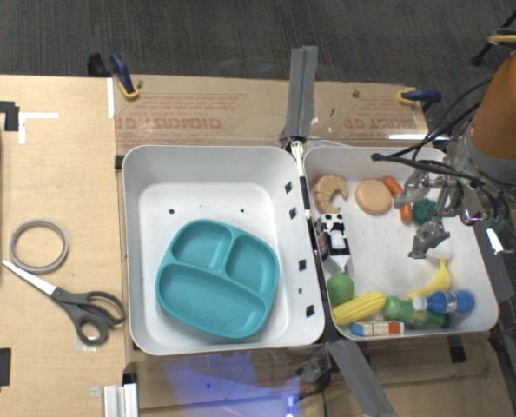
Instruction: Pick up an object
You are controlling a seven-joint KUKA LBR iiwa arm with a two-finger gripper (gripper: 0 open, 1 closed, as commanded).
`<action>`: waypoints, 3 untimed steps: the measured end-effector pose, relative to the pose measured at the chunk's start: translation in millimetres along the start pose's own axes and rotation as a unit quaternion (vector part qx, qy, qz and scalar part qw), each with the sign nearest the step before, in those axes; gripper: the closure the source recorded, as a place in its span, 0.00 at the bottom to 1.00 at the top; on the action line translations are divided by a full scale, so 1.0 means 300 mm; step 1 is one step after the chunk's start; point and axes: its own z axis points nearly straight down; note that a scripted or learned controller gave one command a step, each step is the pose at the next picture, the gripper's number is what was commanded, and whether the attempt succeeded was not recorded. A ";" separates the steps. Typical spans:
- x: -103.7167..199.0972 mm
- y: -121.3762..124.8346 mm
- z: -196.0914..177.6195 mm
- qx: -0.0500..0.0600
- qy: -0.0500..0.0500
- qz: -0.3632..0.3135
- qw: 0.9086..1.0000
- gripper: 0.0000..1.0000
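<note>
While the arm reaches in from the right, things stand thus:

Arm: grey, with an orange band [507, 102] at the view's right edge, cables trailing over the right bin's far right corner.

Jaws: the gripper [428, 240] hangs over the right side of the right bin [397, 268]; its metal fingers [423, 243] point down and left, and I cannot tell whether the jaws are open or closed. Nothing shows clearly between them.

Green object [424, 209]: a small teal piece just beside the gripper's body, above the fingers; whether it is touching the gripper I cannot tell.

Banana [439, 277]: small, yellow, lying on the bin floor just below the fingers.

Far side of right bin: a tan croissant [331, 191], a round peach-coloured disc [373, 197] and a small orange piece [397, 189] just beside the disc.

Left wall of right bin: a black-and-white item [334, 234], with a green ball [340, 287] nearer the camera.

Near edge of right bin: a yellow corn cob [356, 307], a green bottle [417, 309] with a blue cap end [460, 302], and a small flat packet [375, 327], all close together.

Left bin [206, 168]: holds a teal divided plate [218, 278], tilted toward the near right corner.

Table [49, 337]: scissors [71, 302] and a roll of tape [38, 245] lie to the left of the bins, near each other.
</note>
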 end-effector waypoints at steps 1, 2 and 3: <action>-0.192 -0.173 0.441 0.000 -0.001 0.071 0.997 0.00; -0.200 -0.168 0.405 0.001 -0.004 0.069 0.998 1.00; -0.199 -0.168 0.405 0.001 -0.003 0.069 0.998 0.00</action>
